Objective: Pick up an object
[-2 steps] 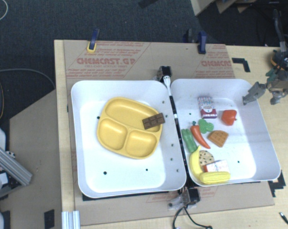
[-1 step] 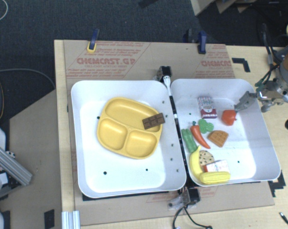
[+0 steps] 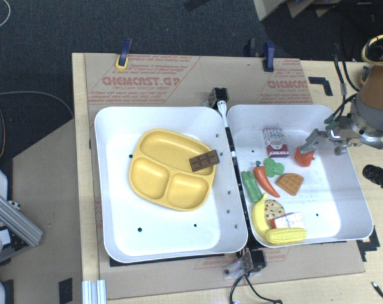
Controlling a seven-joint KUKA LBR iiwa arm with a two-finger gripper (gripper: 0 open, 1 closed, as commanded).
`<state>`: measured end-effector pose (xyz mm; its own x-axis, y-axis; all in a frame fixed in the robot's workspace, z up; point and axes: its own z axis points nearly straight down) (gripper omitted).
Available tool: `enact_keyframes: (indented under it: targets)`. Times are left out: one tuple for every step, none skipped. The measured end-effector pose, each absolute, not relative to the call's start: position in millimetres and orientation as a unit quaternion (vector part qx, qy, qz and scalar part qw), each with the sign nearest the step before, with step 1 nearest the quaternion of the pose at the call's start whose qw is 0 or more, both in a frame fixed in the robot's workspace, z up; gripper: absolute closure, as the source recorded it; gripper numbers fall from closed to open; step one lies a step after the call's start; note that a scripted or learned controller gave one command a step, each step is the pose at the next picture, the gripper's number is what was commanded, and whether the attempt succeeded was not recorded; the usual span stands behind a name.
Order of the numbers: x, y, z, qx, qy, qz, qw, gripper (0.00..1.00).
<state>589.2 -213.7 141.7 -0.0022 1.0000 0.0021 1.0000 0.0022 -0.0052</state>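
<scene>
where the grey arm comes in from the right, its end effector [image 3: 313, 143] hangs low over the upper right part of the right bin [image 3: 331, 228], just above a small red-orange toy piece [image 3: 304, 157]; whether that piece is actually between the fingers cannot be told, and how the end effector stands, wide or narrow, cannot be told either. left of the red-orange piece lies a small red-and-white packet [image 3: 276, 142] in the same bin. below these sit a carrot [image 3: 264, 178] with a green piece [image 3: 274, 167] at its top, a green pod [image 3: 250, 186] just left of the carrot, and a waffle-like brown wedge [image 3: 291, 183] to the carrot's right. near the bin's front edge lie a banana [image 3: 260, 215], a cookie [image 3: 273, 209], a small white-and-red box [image 3: 288, 221] and a corn cob [image 3: 285, 235], crowded together and touching. the left bin [image 3: 115, 227] holds a yellow divided plate [image 3: 169, 170], and a chocolate bar [image 3: 203, 161] rests on the plate's right rim, tilted. both bins stand side by side on the desk [image 3: 90, 81], which is covered with printed brown cardboard and has a yellow clamp [image 3: 122, 58] and a blue clamp [image 3: 268, 54] at its far edge.
</scene>
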Motion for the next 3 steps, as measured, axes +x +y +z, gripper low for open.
enact_keyframes:
  targets:
    - [588.5, -211.7, 88.3, -0.707, -0.708, 0.0007, 0.003, 0.00]
    - [590.3, -212.9, 102.7, -0.707, -0.708, -0.0004, 0.000, 1.00]
    - [587.7, -213.6, 166.6, -0.707, -0.707, -0.0014, -0.004, 1.00]
